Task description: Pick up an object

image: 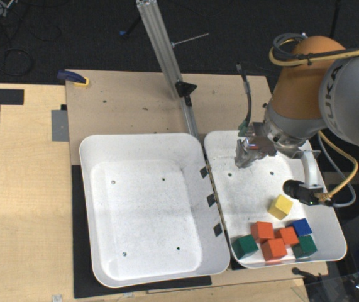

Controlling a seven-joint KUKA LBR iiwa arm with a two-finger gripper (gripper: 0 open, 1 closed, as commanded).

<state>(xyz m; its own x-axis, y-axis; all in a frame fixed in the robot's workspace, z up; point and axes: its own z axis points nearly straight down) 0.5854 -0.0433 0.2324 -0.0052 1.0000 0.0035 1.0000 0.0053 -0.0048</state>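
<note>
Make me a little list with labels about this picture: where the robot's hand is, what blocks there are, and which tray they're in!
arm: grey with orange band, reaching in from the right
gripper: above the far part of the right bin, nothing seen in it
right bin: holds all the blocks
yellow block: alone, mid-bin
near-corner cluster: three orange blocks, two green blocks, one blue block
left bin: white, beside the right bin

We note the arm (320, 93) entering from the right, its orange band bulging above the wrist and the grey link behind it. The wrist angles down and to the left, ending in the gripper (247, 153). Cables loop over the top of the orange band and trail below the wrist, right of the gripper.
</note>
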